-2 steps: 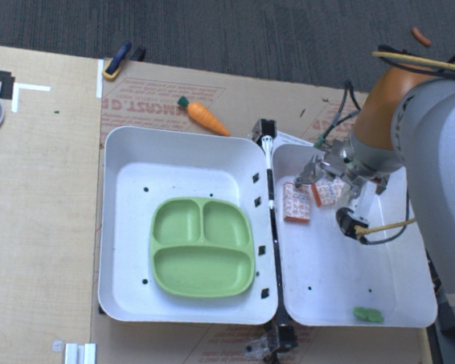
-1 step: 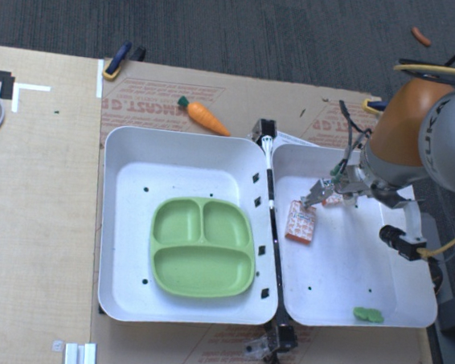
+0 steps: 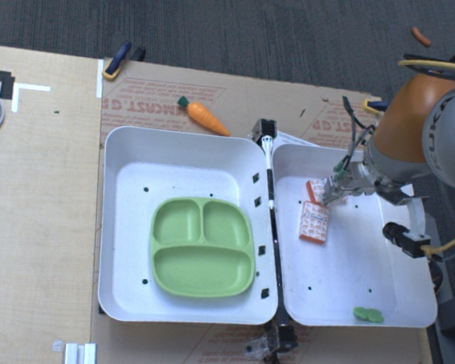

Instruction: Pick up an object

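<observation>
Cardboard-covered bench on dark carpet; two white bins: left bin holds one green divided plate, right bin one orange packet and one green piece. One carrot lies outside. My gripper sits at the packet's upper end; finger state I cannot tell.
</observation>
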Controlling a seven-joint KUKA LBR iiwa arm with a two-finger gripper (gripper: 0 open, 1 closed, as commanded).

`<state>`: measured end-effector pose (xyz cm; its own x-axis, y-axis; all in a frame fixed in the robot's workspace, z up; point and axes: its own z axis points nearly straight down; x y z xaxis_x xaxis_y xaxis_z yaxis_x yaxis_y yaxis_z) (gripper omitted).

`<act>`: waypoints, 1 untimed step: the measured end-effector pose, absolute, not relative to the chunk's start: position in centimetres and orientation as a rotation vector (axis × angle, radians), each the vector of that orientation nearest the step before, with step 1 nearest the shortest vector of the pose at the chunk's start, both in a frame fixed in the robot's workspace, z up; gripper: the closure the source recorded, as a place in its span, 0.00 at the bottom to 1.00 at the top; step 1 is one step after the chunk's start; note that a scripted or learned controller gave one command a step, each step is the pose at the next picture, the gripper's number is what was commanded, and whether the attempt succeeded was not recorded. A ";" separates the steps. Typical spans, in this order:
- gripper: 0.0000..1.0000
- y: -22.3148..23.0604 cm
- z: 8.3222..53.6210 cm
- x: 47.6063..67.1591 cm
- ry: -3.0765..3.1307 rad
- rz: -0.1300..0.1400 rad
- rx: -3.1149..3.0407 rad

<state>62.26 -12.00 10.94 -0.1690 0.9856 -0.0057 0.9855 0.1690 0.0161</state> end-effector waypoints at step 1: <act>0.00 -12.0 10.9 62.3 2.391 0.013 2.016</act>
<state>62.26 -12.00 10.94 -0.1692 0.9856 -0.0054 0.9854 0.1693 0.0154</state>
